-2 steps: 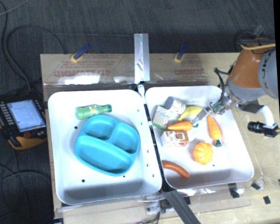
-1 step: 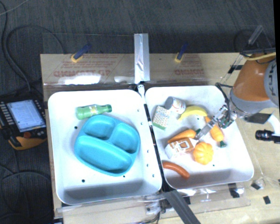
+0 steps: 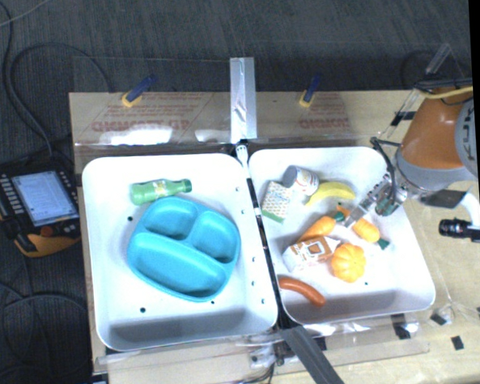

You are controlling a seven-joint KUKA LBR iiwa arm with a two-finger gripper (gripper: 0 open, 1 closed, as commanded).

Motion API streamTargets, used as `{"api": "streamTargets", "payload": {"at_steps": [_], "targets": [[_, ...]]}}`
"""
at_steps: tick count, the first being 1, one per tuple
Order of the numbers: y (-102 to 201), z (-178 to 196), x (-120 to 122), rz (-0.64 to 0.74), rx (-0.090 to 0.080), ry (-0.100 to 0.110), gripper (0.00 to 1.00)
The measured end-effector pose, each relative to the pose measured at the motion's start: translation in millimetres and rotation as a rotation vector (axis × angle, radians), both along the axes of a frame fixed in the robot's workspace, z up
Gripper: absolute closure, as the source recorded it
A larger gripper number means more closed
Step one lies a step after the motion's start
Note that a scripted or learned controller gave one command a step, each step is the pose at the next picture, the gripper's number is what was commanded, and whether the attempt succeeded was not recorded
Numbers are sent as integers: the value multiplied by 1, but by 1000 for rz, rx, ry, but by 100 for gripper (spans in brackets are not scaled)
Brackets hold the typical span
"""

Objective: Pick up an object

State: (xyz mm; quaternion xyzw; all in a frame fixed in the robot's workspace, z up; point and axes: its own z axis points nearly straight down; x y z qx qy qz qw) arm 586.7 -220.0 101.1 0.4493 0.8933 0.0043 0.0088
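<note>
In the left bin (image 3: 106,260) lie a green bottle (image 3: 160,188) and a blue divided tray (image 3: 184,247). The right bin (image 3: 416,286) holds a crowded pile (banana (image 3: 331,192), carrot (image 3: 321,225), small pumpkin (image 3: 348,262), sausage (image 3: 301,290)). The gripper (image 3: 363,210) hangs low by the carrot, too blurred to tell its state. The arm (image 3: 435,139) is cut off rightward.

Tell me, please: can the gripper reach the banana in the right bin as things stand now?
Probably yes. The gripper hangs over the right bin, just right of the banana. The banana's top looks uncovered and nothing stands between them. A carrot and a small can lie close, so a grasp may be crowded.
</note>
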Motion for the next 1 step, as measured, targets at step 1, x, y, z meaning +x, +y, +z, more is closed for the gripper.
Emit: {"api": "streamTargets", "payload": {"at_steps": [1], "targets": [[48,92,8,57,2,16,100]]}}
